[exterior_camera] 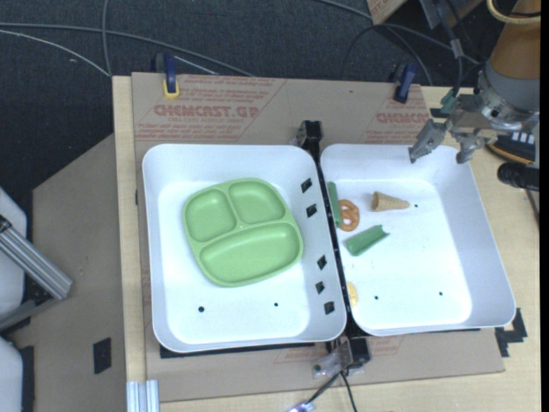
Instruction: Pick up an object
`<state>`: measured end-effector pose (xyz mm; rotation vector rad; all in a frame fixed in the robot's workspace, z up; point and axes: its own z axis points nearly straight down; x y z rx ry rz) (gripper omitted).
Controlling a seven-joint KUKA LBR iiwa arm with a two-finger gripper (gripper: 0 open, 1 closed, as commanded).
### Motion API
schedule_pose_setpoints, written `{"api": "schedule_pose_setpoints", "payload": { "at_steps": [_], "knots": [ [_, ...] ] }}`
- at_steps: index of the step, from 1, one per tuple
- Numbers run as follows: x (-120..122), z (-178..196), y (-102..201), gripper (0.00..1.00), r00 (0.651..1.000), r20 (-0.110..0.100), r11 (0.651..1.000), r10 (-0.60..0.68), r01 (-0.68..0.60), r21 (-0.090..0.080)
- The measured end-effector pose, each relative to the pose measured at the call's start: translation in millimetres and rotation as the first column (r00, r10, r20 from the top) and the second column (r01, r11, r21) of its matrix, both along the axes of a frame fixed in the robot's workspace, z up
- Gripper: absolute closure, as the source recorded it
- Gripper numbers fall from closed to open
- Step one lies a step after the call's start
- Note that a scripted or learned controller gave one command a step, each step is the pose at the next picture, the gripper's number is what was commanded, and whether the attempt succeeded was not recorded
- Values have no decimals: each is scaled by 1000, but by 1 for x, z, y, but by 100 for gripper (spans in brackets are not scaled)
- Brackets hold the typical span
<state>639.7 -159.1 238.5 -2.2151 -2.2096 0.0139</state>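
where the bench begins at the left, a shallow white bin (171, 316) of smooth plastic with rounded corners, bearing a glossy pale green divided plate (244, 230) with three compartments, two small above one long. along the seam between bins, small black clips (306, 186) and a black clamp (309, 132). further right, the second white bin (480, 264), same smooth shell, holding a thin dark green stick (332, 202) against its left wall, a knotted brown pretzel (347, 215) just beside it, a flat green wedge-like piece (366, 240) below, a tan cone (390, 201) lying on its side, and a small yellow bit (352, 294) by the seam. at far right, the metal gripper (444, 150) above the bin's upper rim, fingers spread, pinching nothing, well apart from every piece. blue clamps (171, 82) on the brown board behind.
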Motion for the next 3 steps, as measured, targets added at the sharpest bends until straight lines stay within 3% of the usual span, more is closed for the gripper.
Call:
{"api": "schedule_pose_setpoints", "payload": {
  "at_steps": [1,3],
  "knots": [
    [2,9,1,0,1000,14,1000,3,-3,-2],
    [-11,-108,-3,0,1000,9,1000,2,-2,-1]
  ]
}}
